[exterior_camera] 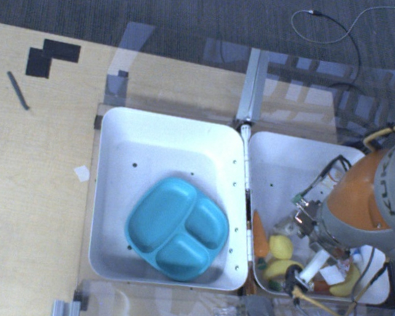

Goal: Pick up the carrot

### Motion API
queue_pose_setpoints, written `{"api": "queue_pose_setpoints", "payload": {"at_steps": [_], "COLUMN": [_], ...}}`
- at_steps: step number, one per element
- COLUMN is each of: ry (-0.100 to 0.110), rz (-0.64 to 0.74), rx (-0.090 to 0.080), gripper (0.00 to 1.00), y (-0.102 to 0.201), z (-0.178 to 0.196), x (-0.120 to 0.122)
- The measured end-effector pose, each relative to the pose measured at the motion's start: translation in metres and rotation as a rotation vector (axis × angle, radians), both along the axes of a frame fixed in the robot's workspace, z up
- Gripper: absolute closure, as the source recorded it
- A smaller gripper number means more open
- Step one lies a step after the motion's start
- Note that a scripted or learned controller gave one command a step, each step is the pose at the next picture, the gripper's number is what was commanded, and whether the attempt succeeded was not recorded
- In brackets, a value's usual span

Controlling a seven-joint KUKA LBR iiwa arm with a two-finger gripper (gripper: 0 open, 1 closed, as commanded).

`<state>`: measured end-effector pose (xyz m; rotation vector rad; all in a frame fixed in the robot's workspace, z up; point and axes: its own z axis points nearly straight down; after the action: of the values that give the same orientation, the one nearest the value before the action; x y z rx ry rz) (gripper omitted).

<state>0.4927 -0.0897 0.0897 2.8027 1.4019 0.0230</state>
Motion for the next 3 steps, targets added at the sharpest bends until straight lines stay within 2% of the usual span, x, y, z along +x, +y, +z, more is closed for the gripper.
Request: {"api": "queue_pose_setpoints", "payload": {"at_steps": [1, 2, 3], "ry": [-0.005, 0.02, 0.022], "rz": [0.0, 0.214, 0.073], "rx": [-0.002, -0.001, 0.0], "gripper": [1.0, 1.0, 1.0], "y": [0.0, 0.063, 0.115], "z": [0.009, 0.092, 0.092], "x": [0.003, -0.006, -0.006]}}
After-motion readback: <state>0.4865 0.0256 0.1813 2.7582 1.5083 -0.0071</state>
